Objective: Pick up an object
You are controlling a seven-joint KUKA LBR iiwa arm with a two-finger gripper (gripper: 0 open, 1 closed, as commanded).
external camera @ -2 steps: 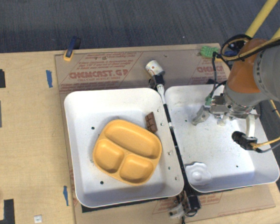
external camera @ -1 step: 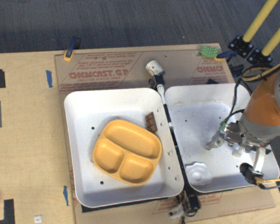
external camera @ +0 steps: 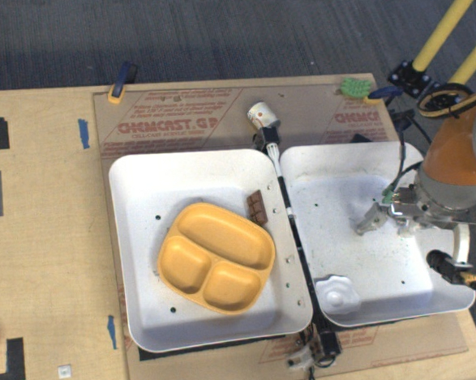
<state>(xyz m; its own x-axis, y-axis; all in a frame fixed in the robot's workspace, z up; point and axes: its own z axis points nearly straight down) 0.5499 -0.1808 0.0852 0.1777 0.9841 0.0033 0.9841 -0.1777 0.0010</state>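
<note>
Cardboard sheet [external camera: 184, 120] under both bins, blue clamp [external camera: 121, 81] at corner

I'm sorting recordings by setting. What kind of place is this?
Probably a robotics lab test bench: two shallow white plastic bins sit side by side on a taped cardboard sheet, a grey arm with an orange band reaches in, and yellow poles stand behind.

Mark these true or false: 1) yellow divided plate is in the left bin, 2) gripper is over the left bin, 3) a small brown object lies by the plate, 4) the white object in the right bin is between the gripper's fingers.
1) True: the yellow divided plate lies in the left bin.
2) False: the gripper is over the right bin.
3) True: the small brown object lies at the plate's upper right edge.
4) False: the white object lies near the front wall, apart from the gripper.
</note>
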